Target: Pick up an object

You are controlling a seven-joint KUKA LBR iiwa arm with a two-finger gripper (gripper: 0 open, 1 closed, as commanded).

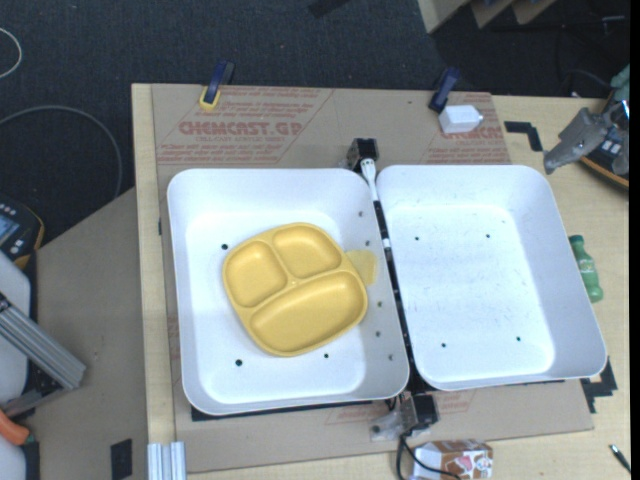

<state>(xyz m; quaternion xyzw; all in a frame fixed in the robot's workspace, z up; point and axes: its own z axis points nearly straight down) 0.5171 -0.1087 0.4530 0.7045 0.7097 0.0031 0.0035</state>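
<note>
The left bin (pixel 190 268) held a yellow divided plate (pixel 294 288), lying flat near its centre. The gripper (pixel 570 143) sat well apart beyond the right bin (pixel 560 268); its opening could not be judged. Risk: the plate's low, wide rim may slip a narrow pinch.

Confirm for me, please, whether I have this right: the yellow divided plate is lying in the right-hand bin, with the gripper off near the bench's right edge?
Not quite. The camera view shows the yellow divided plate lying in the left-hand bin, not the right-hand bin. The rest holds: the gripper is off near the bench's right edge, outside both bins.
</note>
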